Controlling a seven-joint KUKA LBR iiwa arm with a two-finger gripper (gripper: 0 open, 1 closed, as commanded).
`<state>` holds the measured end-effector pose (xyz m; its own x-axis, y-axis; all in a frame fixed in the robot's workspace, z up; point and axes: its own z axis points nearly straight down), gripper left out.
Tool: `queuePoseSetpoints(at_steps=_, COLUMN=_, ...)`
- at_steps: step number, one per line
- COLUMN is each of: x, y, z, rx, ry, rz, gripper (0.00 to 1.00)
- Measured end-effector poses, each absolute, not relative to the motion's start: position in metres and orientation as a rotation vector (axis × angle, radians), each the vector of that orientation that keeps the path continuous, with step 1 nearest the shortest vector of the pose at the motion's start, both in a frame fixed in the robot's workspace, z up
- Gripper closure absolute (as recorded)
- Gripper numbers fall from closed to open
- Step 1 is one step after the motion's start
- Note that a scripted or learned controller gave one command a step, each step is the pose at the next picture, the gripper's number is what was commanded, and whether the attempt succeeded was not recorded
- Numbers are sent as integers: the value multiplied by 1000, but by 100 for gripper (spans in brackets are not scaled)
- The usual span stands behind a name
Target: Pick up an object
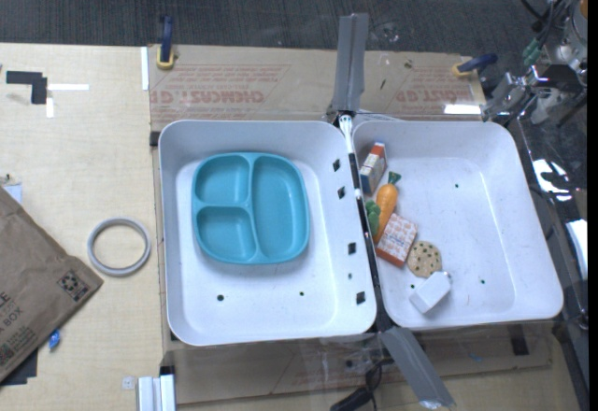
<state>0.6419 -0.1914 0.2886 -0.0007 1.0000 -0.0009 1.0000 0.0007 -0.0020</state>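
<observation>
Carrot [385, 198] orange (green top), beside cookie [423, 258].

Along the right bin's left wall sits a cluster: a small red-and-white carton [374, 162] at the top, an orange toy carrot [385, 199] just below, then a pink patterned packet [398, 239], a round speckled cookie [424, 258], and a white block [431, 291].
</observation>
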Motion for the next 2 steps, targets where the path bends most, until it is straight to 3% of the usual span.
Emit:
queuePoseSetpoints(at_steps=1, x=633, y=-112, z=128, rx=-2082, ry=-2350, rz=3, gripper=0)
queuePoseSetpoints(at_steps=2, x=621, y=-138, z=192, rx=-1932, ry=-2480, rz=1, gripper=0)
